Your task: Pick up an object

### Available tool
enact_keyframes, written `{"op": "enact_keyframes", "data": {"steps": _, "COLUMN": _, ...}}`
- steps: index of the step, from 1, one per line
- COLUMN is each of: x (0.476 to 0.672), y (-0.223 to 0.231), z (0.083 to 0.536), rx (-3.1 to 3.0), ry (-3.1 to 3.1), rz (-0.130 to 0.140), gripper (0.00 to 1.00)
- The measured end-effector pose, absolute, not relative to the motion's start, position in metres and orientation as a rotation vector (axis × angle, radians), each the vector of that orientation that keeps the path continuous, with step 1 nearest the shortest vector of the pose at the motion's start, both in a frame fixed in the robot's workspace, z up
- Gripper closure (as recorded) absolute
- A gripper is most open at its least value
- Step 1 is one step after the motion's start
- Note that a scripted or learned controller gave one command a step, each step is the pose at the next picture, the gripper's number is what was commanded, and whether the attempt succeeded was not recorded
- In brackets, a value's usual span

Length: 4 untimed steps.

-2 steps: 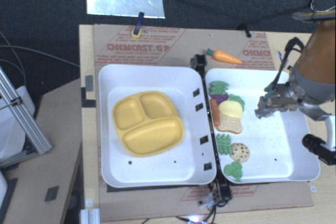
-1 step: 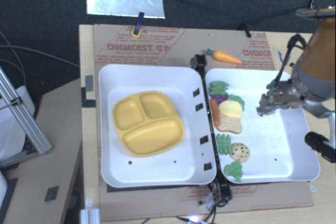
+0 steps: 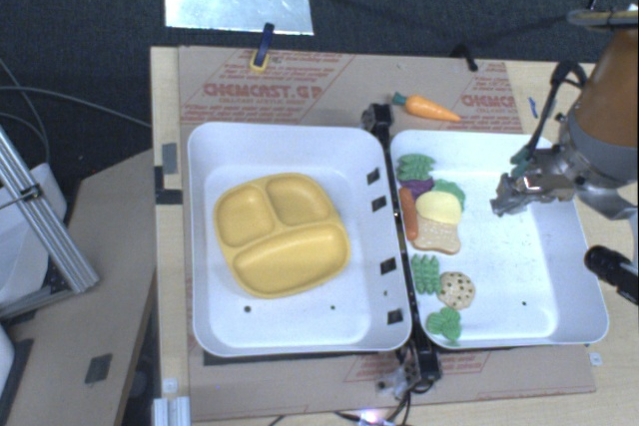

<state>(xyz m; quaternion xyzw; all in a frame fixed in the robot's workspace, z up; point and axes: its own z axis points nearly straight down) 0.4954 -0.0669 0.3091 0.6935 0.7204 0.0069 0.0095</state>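
The right bin (image 3: 559,314) holds toy food along its left side: green leafy pieces (image 3: 415,166), a yellow-topped piece on a slice of bread (image 3: 437,219), a thin orange piece (image 3: 407,213), a green pod (image 3: 426,271), a cookie (image 3: 456,289) and a small green piece (image 3: 444,322). My gripper (image 3: 511,195) hangs over the middle of the right bin, to the right of the food pile and apart from it. I see nothing between its fingers.
The left bin (image 3: 300,314) carries a yellow divided plate (image 3: 280,234). A toy carrot (image 3: 427,107) lies on the board behind the right bin. A blue and yellow marker (image 3: 263,47) lies at the board's back edge. The arm enters from the right.
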Motion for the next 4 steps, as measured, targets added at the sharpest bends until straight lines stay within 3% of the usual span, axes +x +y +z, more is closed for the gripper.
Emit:
{"op": "enact_keyframes", "data": {"steps": 1, "x": 0.488, "y": -0.006, "z": 0.379, "rx": 2.205, "ry": 2.23, "rz": 0.013, "gripper": 1.0}}
{"op": "enact_keyframes", "data": {"steps": 2, "x": 0.483, "y": 0.025, "z": 0.176, "rx": 2.227, "ry": 2.232, "rz": -0.017, "gripper": 1.0}}
{"op": "enact_keyframes", "data": {"steps": 3, "x": 0.487, "y": 0.023, "z": 0.195, "rx": 2.219, "ry": 2.222, "rz": 0.004, "gripper": 1.0}}
{"op": "enact_keyframes", "data": {"steps": 4, "x": 0.488, "y": 0.024, "z": 0.205, "rx": 2.217, "ry": 2.223, "rz": 0.006, "gripper": 1.0}}
